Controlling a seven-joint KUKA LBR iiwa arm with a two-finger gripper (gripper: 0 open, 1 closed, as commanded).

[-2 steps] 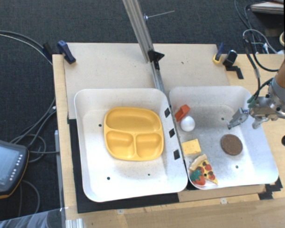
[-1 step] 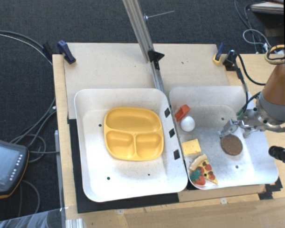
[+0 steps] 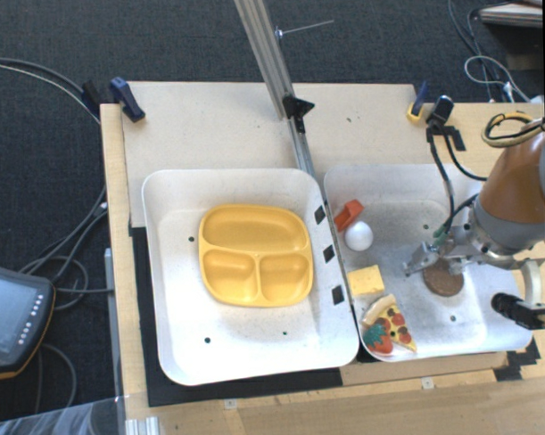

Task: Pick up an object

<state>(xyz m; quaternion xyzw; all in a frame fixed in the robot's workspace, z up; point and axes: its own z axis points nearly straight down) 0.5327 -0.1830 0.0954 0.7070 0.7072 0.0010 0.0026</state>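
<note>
My gripper hangs low over the right bin, near its right side. Just below it in the view lies a brown round disc, partly covered by the gripper's body; I cannot tell whether the two touch. A white ball and a red piece lie against the bin's left wall. A yellow block sits further forward. A toy pizza slice lies in the front left corner.
The left bin holds a yellow divided plate. A metal pole slants down to the wall between the two bins. The arm's grey and orange wrist stands over the right bin's right edge.
</note>
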